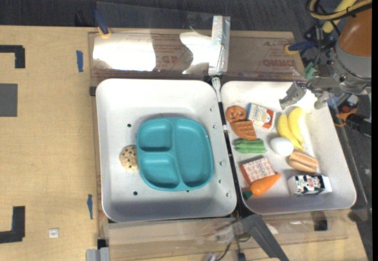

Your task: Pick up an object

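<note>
Gripper (305, 95) hovering over the right bin's (345, 162) far edge, fingers spread, gripping nothing, banana (292, 127) just below it beside an egg (282, 146), hot dog (303, 162), carrot (264, 185), teal divided plate (175, 152) and cookie (129, 157) in left bin (112, 100)

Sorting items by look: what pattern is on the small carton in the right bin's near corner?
Black-and-white cow patches on the carton, seen in the camera view.
</note>
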`<action>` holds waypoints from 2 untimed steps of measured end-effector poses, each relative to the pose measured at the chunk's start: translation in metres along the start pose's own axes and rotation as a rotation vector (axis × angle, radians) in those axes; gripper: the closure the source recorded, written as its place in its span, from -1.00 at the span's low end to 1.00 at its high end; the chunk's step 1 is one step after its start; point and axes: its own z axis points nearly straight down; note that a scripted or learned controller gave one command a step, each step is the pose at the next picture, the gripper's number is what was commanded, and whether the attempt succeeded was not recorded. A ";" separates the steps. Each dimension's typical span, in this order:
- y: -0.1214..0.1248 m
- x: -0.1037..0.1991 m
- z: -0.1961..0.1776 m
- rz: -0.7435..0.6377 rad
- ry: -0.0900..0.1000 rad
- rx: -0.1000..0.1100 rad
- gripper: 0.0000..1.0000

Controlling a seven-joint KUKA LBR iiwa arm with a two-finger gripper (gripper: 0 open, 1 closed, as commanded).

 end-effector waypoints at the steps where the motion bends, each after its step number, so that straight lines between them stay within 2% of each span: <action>1: 0.026 -0.052 0.145 0.080 0.001 0.014 -1.00; 2: 0.004 -0.053 0.163 0.120 -0.001 -0.003 -1.00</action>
